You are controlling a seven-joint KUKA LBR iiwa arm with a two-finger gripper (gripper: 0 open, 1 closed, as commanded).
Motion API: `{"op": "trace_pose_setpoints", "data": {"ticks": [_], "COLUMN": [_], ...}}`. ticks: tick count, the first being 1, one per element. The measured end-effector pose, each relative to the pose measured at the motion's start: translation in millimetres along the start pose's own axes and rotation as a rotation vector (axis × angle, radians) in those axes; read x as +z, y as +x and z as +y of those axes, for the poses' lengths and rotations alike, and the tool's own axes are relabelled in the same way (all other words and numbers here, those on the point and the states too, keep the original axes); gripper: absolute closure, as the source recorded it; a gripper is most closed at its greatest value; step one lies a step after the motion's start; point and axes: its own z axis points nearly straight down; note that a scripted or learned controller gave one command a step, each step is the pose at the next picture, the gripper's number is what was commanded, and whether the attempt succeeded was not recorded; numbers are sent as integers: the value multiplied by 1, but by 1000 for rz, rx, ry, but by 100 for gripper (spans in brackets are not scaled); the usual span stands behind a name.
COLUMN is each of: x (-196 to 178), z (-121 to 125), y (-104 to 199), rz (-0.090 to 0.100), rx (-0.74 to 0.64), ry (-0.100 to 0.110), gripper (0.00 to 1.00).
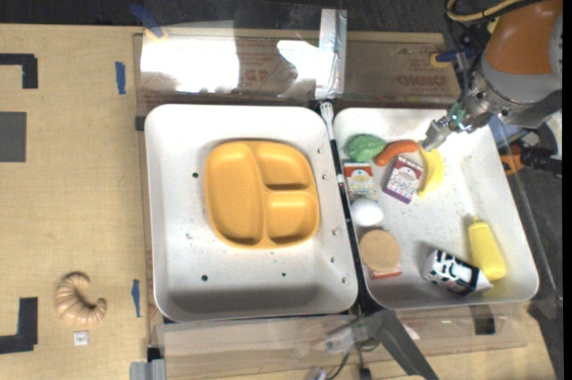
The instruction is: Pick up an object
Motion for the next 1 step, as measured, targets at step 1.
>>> {"op": "trace_pose_setpoints", "data": {"ticks": [1], "x": [-80], "z": [-21], "y": [-8], "rz": [-9], "rx": [220], "ry": [-10], "gripper": [100]}}
